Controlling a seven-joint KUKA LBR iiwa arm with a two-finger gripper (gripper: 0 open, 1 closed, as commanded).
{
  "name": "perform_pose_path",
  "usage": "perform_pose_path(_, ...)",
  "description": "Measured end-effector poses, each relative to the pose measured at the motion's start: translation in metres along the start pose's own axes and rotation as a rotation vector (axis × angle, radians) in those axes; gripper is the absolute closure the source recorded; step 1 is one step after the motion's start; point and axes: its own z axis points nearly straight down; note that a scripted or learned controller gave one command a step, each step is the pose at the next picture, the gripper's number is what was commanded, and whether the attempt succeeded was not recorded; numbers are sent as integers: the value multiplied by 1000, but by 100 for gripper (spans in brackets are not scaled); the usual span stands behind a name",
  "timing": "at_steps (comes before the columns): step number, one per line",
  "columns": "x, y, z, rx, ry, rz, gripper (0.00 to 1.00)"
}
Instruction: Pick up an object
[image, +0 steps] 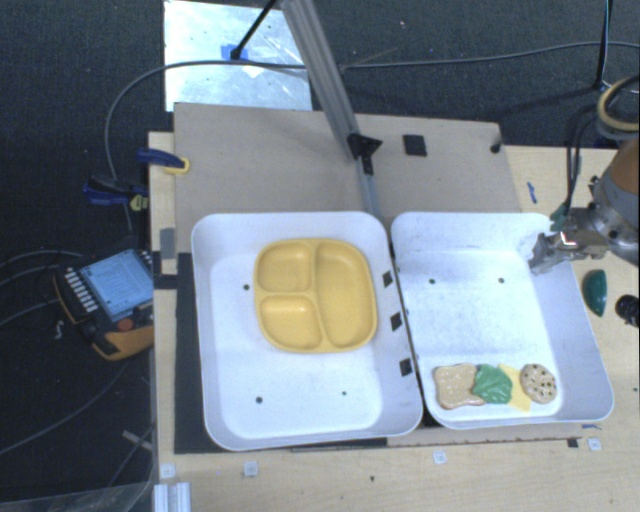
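Hovering end effector (543, 252), right bin (470, 300)

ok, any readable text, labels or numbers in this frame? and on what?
No text can be read in this view.
Handheld pendant left of the bench: its screen shows content, too blurred to read.
Yellow divided tray, the toy food and both white bins: no markings visible.

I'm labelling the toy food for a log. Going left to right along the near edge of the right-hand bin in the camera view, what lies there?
Toast slice → green leafy piece → yellow piece, partly under the green one → chocolate-chip cookie, all along the near wall of the right bin.
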Motion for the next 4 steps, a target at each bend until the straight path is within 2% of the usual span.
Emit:
perform_pose_path(1,48,-8,14,7,3,-2,100)
perform_pose_path(2,100,-28,23,8,3,-2,100)
perform_pose_path(4,207,-30,27,7,5,-4,100)
